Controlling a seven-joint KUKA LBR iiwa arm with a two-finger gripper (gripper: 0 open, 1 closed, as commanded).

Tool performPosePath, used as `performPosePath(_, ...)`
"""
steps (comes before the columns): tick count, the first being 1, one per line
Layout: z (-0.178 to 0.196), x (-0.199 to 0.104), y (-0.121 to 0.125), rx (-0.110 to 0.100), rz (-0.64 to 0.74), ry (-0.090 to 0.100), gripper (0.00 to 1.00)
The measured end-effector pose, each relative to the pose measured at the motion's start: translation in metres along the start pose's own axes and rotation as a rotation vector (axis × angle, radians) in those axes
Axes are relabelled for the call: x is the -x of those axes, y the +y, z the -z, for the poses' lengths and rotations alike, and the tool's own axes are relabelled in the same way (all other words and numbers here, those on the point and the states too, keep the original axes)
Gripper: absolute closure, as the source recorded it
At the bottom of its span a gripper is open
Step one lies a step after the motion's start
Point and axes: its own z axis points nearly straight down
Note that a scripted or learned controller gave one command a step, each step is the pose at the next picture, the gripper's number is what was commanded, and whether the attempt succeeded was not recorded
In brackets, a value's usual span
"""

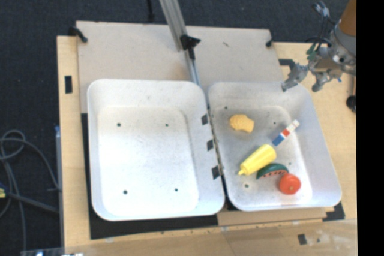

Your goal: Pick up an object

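The right bin (312,123) holds several small objects: a yellow lumpy piece (241,123), a white tube with red and blue bands (285,132), a yellow squeeze bottle (258,160), a green slice (271,170) and a red ball (289,184). My gripper (304,79) hangs over the bin's far right corner, well above and apart from all of them. Its two fingers stand spread with nothing between them.
The left bin (99,129) lies beside the right one. A slanted metal rail (169,0) runs from the top toward the gap between the bins. Cables (18,153) lie on the floor at the left.
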Motion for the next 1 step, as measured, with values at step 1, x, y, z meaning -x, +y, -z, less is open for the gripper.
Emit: performPosePath(1,-0.0601,-0.0066,-0.0023,-0.002,0.003,0.001,0.00)
